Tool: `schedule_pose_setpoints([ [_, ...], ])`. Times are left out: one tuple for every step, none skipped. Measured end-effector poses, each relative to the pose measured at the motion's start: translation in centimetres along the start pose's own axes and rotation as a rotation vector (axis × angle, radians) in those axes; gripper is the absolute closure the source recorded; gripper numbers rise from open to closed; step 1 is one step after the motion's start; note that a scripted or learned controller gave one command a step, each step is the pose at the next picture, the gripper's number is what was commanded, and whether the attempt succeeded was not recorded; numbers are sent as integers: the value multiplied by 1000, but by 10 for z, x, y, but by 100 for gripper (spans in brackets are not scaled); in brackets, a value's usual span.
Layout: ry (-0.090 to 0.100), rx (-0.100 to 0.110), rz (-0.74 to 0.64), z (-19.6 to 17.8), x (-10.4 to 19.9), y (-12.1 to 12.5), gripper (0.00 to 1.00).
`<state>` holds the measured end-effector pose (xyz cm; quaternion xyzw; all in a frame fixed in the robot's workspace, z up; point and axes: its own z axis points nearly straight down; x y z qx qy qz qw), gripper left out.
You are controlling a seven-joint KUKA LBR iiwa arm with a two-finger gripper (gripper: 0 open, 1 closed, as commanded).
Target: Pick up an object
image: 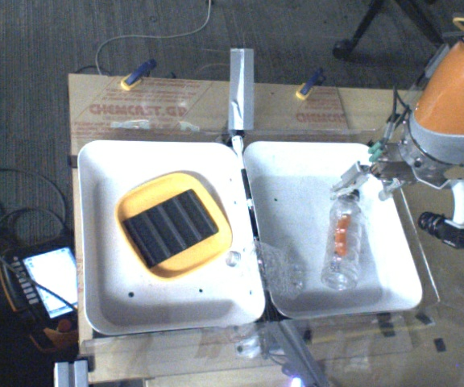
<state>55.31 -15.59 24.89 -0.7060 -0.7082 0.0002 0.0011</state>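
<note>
Camera view, looking down at a slant on two shallow white bins side by side on a cardboard-covered bench.

Left bin (95, 216), left half of the frame: yellow tray-like object (174, 224) with a black ribbed insert, lying tilted near the bin's centre, apart from all walls.

Right bin (296, 176), right of centre: clear plastic bottle (341, 244) with orange contents, lying lengthwise in the right part of the floor, cap end toward the upper frame. Crumpled clear plastic item (280, 266) near the lower left corner of the same bin, close to the dividing rim, hard to make out.

Upper right of the frame: grey arm with orange band (445, 95), reaching in over the right bin's upper right corner. Gripper (369, 176) just above the bottle's cap end, metal fingers pointing toward the left; nothing visibly held; whether spread wide or closed narrow cannot be told from this angle.

Surroundings: two yellow-and-blue clamps (138, 73) on the bench's far edge, grey upright bracket (241, 87) between the bins at top centre, cables on dark carpet, lit tablet (51, 276) at lower left. No object between gripper and bottle.
</note>
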Motion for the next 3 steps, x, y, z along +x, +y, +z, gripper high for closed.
schedule_pose_setpoints([
  [-2, -8, -223, 151, -26, 12, 0],
  [0, -9, -224, 142, -24, 13, 100],
  [-3, -2, -291, 35, 14, 94, 100],
])
